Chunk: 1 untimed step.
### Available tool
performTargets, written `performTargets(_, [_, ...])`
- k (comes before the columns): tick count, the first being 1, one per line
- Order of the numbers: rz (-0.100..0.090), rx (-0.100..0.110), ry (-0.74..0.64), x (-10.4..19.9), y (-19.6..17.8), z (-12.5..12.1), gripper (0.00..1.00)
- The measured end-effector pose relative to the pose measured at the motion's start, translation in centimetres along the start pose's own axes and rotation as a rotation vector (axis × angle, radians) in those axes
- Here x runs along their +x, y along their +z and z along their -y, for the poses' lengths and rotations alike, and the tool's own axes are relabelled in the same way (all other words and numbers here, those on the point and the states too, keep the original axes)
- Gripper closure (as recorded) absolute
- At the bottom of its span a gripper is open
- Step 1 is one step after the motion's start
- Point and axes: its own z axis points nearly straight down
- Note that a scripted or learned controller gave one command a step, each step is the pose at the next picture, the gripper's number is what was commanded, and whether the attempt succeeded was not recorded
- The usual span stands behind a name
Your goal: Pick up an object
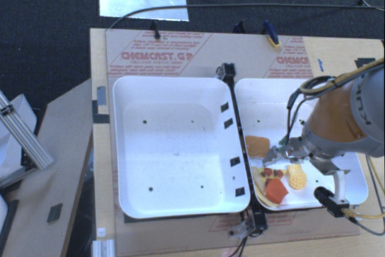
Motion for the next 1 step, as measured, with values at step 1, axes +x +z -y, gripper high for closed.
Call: performTargets(1, [-0.009,0.004,-0.001,-9.63,0.04,-4.23,0.00])
